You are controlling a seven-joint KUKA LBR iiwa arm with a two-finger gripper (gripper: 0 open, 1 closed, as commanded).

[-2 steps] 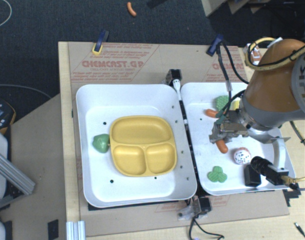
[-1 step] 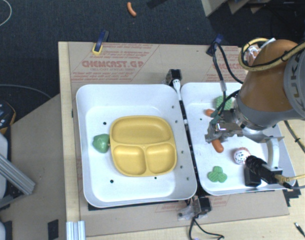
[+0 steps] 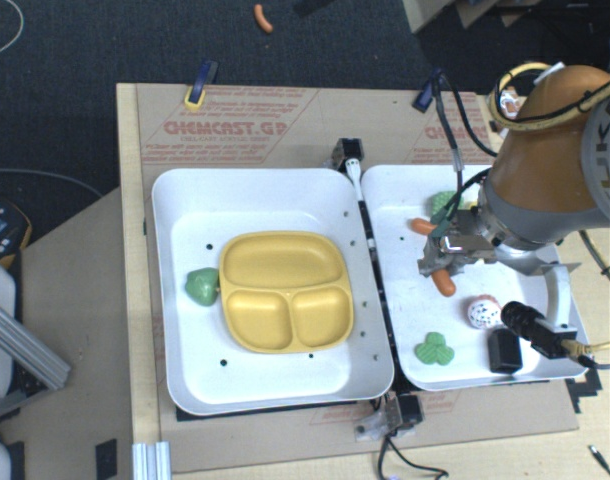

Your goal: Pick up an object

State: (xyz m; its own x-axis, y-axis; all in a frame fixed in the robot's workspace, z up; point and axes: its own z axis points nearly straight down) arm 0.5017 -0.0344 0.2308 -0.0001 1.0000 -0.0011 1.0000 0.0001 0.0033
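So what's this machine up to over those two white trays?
A grey and orange robot arm reaches into the right white bin, its gripper low among small toys: two orange carrot-like pieces, a green clover-shaped toy and a white speckled ball. Nothing looks lifted. The left white bin holds a yellow divided plate and a green lump.

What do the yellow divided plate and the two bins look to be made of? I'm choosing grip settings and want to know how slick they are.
The yellow divided plate looks like moulded plastic, matte to satin: uniform colour, soft rounded ridges, faint sheen. The left bin and right bin look like smooth white plastic, possibly coated: rounded corners and light glare. All likely slick, though the view cannot confirm it.
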